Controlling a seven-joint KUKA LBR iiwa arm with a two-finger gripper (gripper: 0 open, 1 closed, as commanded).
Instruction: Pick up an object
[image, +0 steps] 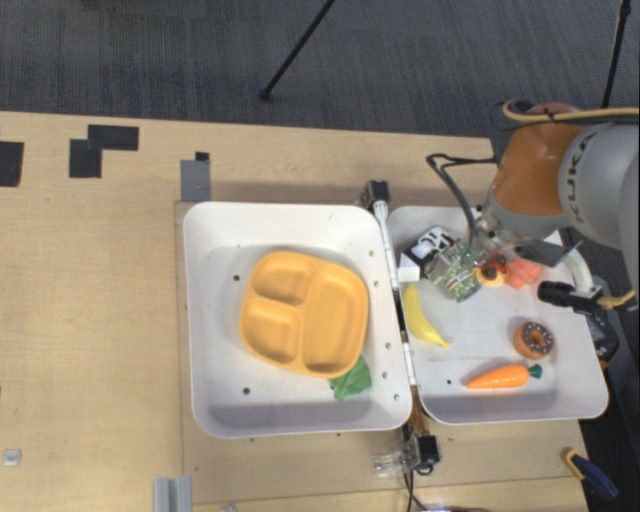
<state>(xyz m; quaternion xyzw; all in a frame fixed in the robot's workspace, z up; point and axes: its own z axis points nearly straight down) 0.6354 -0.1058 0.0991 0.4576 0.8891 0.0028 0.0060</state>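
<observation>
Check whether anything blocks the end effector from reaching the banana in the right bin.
Nothing visible does. The end effector sits just above-right of the banana, with bare bin floor between them; the carrot and donut lie farther off.

Glossy white plastic bins (210, 400), matt yellow plastic tray (303, 311), pale wood bench (90, 330)

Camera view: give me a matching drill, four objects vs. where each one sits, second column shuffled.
Objects:
1. orange divided plate
2. banana
3. carrot
4. donut

Places:
A. right bin, near its front edge
B. middle of the left bin
C. right bin, against its left wall
D. right bin, right side, just above the carrot in the image

Pairs: 1-B, 2-C, 3-A, 4-D
</observation>
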